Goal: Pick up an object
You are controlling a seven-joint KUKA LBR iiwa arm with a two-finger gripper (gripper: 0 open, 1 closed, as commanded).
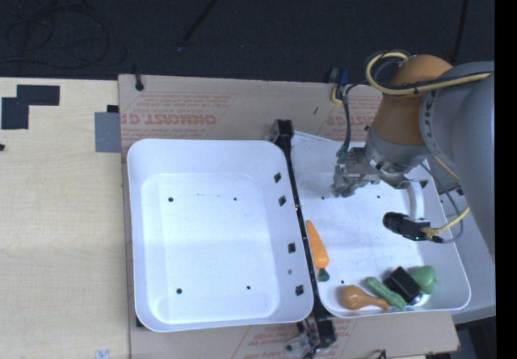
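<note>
My gripper (347,185) hangs low over the back part of the right bin (355,224), under the orange wrist band. An orange carrot-shaped toy (316,247) lies along the right bin's left wall, well in front of the gripper. At the bin's front edge sit a tan pear-shaped toy (355,297), a green toy (420,277) and a small black block (401,283), clustered together. Nothing is visible between the fingers.
The left bin (153,187) sits beside the right one, with a black clip strip (295,220) between them. A black cable end (404,225) from the arm hangs over the right bin's right side. Cardboard (202,107) lies under both bins.
</note>
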